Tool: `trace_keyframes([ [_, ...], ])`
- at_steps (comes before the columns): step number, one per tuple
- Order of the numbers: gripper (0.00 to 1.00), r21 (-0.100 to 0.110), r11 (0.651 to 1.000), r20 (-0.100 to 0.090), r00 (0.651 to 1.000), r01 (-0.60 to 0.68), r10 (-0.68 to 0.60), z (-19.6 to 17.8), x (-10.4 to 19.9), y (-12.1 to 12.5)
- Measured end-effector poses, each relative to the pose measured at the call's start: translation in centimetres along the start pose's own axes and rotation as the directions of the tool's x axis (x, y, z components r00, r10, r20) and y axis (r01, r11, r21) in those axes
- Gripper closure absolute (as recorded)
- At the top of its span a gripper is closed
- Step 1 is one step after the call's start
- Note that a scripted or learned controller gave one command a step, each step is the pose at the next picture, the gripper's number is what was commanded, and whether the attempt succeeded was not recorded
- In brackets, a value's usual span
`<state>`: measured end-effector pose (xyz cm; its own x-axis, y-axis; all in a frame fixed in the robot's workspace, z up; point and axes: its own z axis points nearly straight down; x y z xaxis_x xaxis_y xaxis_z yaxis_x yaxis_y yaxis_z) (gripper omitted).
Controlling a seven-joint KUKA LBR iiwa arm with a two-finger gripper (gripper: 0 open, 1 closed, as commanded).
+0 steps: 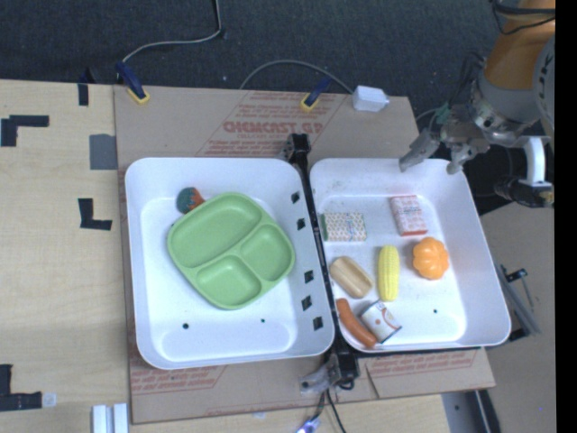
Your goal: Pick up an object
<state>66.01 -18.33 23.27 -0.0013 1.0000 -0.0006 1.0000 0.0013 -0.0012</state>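
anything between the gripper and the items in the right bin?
Nothing visible. The two-finger gripper hangs open over the far rim of the right white bin, holding nothing. The nearest item, the small red-and-white packet, lies uncovered below it, apart from the orange pumpkin-shaped toy and yellow corn cob.

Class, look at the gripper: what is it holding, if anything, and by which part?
Nothing. The gripper is open above the right bin's far rim, with no object between its fingers.

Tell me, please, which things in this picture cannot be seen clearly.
- Small object in the left bin: partly hidden behind the green plate; camera view.
- Can: label too small to read.
- Arm: cut off by the right edge.
- Pincer: empty, above the right bin's far rim.
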Motion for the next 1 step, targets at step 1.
trace_keyframes([
  [1,0.0,0.005,1.0,0.0,1.0,-0.001,0.001,11.89,-4.04,-1.12],
])
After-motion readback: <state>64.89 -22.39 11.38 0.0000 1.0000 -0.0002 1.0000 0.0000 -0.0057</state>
